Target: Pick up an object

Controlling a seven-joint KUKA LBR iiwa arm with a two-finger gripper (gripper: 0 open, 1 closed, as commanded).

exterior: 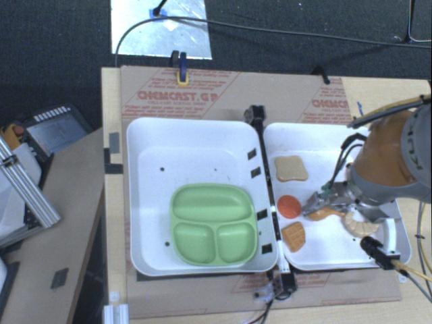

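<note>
Orange ball [289,206] lies just beside the claw [312,208]; its grip state cannot be told.

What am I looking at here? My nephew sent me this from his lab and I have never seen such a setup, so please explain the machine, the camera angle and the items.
This is one picture, taken by a fixed camera above a bench, looking down at a slant. The grey and orange shape at the right is a robot arm reaching in. Its gripper, a two-finger claw, is low in the right bin. The left bin holds a green divided plate. In the right bin lie toy foods: a slice of toast, an orange-red ball, a brown cracker-like piece, and a pale ring-shaped piece partly under the arm. An orange-brown piece lies right at the gripper, but I cannot tell whether it is held.
</note>
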